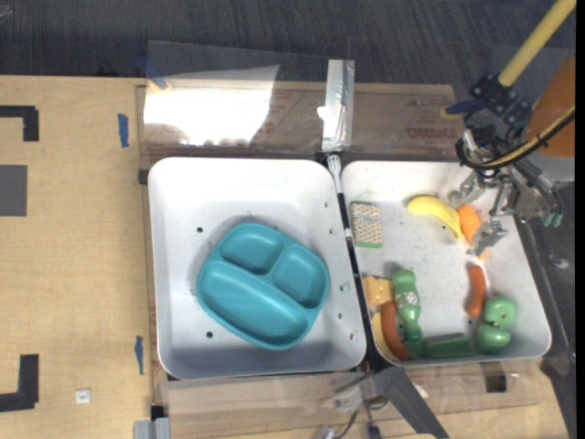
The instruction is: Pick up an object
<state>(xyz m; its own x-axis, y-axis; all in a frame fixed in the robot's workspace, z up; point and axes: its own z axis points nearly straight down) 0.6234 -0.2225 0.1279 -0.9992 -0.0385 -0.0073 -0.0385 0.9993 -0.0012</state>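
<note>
The gripper (482, 210) hangs over the far right part of the right bin (539, 341), its fingers spread, with a small orange object (468, 219) between them — whether they touch it is hard to make out. A yellow banana (432, 210) lies just left of it. Nearer sit an orange carrot (476, 290), a green apple (495, 323), a green bottle (406, 298) and a striped packet (366, 224). The left bin (174, 190) holds a teal divided tray (263, 284); both bins rest on the worktop (69, 245).
</note>
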